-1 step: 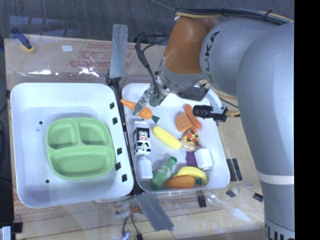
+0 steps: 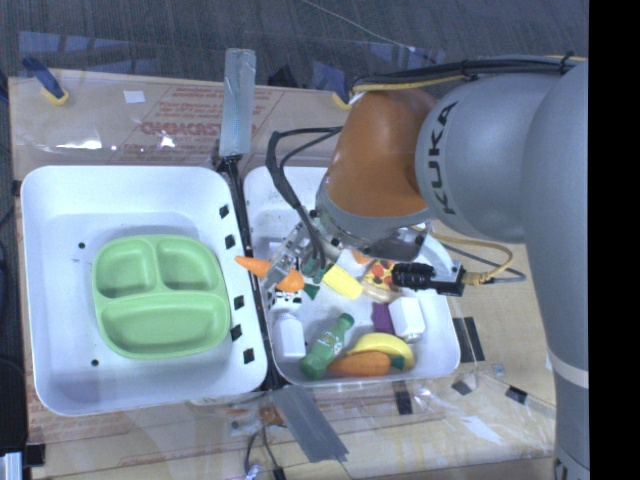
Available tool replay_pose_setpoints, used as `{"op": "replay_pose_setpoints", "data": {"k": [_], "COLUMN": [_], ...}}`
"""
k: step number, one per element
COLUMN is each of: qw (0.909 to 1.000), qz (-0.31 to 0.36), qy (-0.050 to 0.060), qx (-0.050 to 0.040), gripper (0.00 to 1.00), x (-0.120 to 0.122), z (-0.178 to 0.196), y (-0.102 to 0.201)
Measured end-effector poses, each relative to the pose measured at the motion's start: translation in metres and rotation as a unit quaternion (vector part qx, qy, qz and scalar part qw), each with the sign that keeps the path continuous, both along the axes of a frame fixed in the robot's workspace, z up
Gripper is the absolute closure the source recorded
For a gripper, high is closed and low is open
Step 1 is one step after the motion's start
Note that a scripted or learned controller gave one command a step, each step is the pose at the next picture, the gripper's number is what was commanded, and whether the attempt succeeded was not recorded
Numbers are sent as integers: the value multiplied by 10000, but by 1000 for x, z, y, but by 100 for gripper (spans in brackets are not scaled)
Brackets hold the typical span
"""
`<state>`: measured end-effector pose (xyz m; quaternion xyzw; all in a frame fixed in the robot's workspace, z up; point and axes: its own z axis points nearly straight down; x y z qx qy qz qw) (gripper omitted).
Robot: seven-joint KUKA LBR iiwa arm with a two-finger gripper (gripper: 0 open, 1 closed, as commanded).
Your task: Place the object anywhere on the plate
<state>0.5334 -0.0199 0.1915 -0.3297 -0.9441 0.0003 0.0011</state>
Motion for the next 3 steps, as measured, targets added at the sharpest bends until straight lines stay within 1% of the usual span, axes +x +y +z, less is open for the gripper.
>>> {"op": "replay_pose_setpoints", "data": {"k": [1,2,3], "qw": [10000,10000,10000], "qz": [-3,18,11], "qy": [-3,-6,11], "qx": [-1,-2,4], "gripper": [0,100,100], "x": [0,1,-2], "z": [0,10,0], "y": [0,0,69]}}
